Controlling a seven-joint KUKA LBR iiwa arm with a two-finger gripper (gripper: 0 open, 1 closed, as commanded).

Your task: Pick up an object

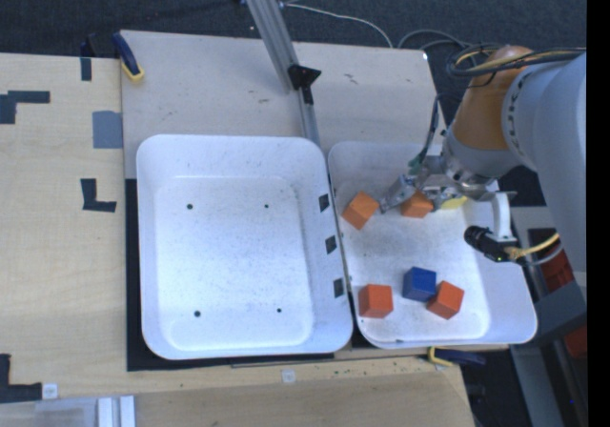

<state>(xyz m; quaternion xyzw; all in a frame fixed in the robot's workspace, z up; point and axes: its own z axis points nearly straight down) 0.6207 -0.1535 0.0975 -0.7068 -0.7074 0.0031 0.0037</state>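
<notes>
Currently we are viewing the bench from above, with two white bins side by side: the left bin and the right bin, which is carrying all the blocks. Our gripper is reaching in from the right and sitting low over the far part of the right bin, between two orange blocks. One orange block is lying just left of the fingertips; a second orange block is lying right at the fingers, partly covered by them. We are reading the fingers as spread rather than pressed together, though how wide they are standing is hard to judge at this size, and we are not seeing any block clearly clamped between them. Whether the fingers are touching the second orange block or merely hovering beside it cannot be settled from this view.

Toward the near edge of the same bin, three more blocks are resting untouched: an orange block at the near left, a blue block, and an orange block at the near right, the last two nearly touching.

We are judging the task as under way but unfinished: the approach is looking complete, while closing on a block and lifting it clear are remaining.
</notes>
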